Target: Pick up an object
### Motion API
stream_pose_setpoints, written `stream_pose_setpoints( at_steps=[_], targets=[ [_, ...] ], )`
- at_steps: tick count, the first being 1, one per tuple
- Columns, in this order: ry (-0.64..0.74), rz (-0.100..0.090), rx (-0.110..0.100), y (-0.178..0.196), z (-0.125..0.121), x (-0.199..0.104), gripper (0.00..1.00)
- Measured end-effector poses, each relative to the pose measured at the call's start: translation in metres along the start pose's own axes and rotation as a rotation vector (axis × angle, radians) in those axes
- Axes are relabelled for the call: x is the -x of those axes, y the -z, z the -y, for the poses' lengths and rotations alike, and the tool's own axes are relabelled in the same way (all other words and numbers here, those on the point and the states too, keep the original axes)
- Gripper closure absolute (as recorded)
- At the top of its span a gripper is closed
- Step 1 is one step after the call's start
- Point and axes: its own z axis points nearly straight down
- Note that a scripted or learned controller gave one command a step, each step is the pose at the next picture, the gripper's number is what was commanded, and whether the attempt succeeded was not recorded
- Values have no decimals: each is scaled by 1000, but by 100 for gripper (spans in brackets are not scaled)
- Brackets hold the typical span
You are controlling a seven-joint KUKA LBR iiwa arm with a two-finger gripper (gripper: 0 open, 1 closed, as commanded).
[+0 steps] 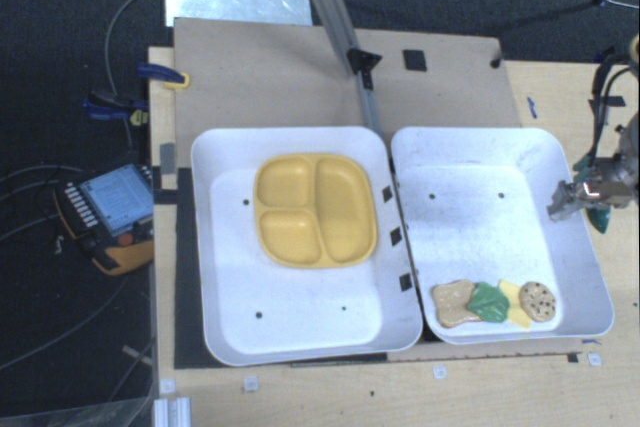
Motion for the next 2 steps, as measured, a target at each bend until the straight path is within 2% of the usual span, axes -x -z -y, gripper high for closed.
stream_pose_setpoints(
  at_steps=[2],
  targets=[
    [6,-4,-4,-4,6,-104,100]
  ],
)
